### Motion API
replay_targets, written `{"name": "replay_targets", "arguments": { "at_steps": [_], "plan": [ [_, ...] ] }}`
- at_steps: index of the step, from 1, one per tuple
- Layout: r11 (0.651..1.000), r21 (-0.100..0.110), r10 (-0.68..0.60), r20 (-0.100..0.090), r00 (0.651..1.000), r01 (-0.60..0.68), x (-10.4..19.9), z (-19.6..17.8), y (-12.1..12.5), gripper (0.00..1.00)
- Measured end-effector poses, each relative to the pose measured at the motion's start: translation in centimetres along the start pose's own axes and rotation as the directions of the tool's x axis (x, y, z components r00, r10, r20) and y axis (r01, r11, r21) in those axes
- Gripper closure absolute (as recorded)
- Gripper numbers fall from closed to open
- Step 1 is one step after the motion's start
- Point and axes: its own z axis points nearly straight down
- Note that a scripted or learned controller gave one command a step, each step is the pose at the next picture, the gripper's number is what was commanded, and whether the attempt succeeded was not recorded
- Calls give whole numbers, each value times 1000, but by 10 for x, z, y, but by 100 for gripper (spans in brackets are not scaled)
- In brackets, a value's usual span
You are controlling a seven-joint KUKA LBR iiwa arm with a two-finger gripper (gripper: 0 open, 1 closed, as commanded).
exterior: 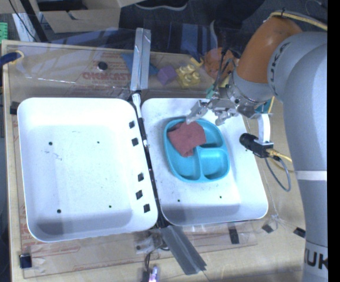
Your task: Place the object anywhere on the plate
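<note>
A blue divided plate lies in the right bin. A dark red, flat object rests on the plate's upper left compartment, overlapping its rim. My gripper hangs just above the plate's far edge, up and to the right of the red object. Its two fingers are spread apart with nothing between them, so it is open.
The left bin sits beside the right one, split by a ridge with black clips. Behind the bins lie small purple and yellow items on the bench. The arm fills the right side.
</note>
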Motion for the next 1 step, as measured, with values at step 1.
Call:
{"name": "replay_targets", "arguments": {
  "at_steps": [1],
  "plan": [
    [979, -4, -202, 2, 979, 202, 6, 0, 11, 0]
  ]
}}
